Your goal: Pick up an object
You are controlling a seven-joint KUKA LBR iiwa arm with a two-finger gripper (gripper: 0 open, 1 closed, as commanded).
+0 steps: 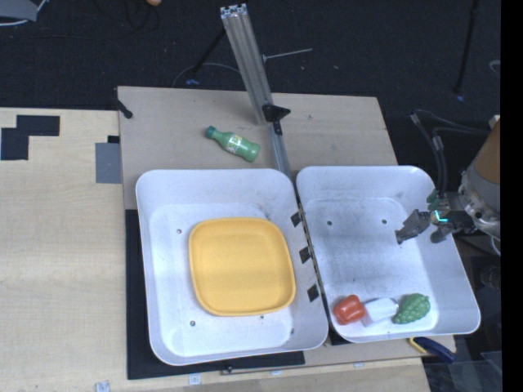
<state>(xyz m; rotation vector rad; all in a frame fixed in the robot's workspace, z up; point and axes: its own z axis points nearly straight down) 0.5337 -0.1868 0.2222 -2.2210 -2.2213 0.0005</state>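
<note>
In the right bin [359,190], near its front edge, three small things lie in a row: a red pepper-like piece [349,309], a white block [379,309] and a green bumpy piece [411,308]. My gripper [422,227] hangs over the right side of that bin, above and behind these things. Its dark fingers [408,231] stand apart, open, with nothing between them. The arm comes in from the right edge.
The left bin [159,219] holds a yellow square plate [242,265]. A green bottle [233,143] lies on the bench behind the bins. A metal rail [255,64] slants up from the gap between the bins.
</note>
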